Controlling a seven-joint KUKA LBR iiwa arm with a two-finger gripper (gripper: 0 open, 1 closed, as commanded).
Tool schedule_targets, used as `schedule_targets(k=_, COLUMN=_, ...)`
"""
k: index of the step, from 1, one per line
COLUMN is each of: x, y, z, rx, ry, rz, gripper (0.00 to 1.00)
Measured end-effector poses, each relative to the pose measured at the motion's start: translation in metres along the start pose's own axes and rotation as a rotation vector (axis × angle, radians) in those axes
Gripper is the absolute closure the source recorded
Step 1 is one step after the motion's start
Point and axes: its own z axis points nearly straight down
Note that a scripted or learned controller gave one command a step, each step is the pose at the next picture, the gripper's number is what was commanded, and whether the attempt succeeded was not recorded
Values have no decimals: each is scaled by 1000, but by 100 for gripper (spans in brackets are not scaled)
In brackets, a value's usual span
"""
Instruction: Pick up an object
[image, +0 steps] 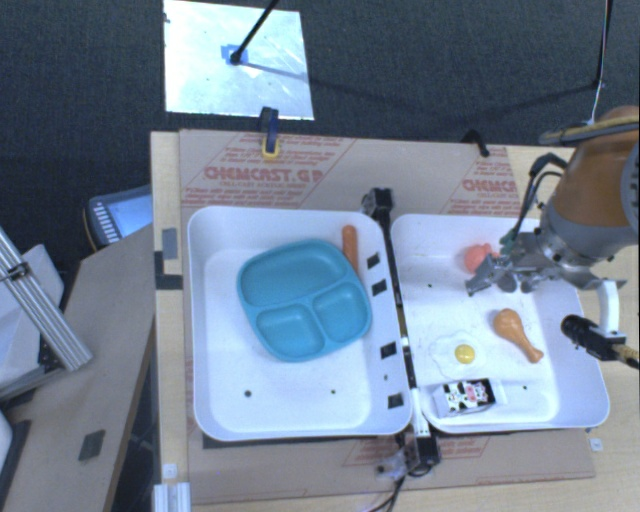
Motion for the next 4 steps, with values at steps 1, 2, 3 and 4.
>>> schedule_targets(k=1, x=0, y=3, z=-7, rx=-12, ry=-2, rz=-2, gripper=0)
schedule_targets(k=2, x=-5, y=9, z=38, rx=-9, ry=-1, rz=-1, gripper=0)
schedule_targets(k=3, x=-4, y=10, z=90, rx=-10, ry=-1, rz=0, gripper=0)
schedule_targets(k=4, x=-5, y=11, z=76, rx=-15, ry=-3, rz=0, gripper=100)
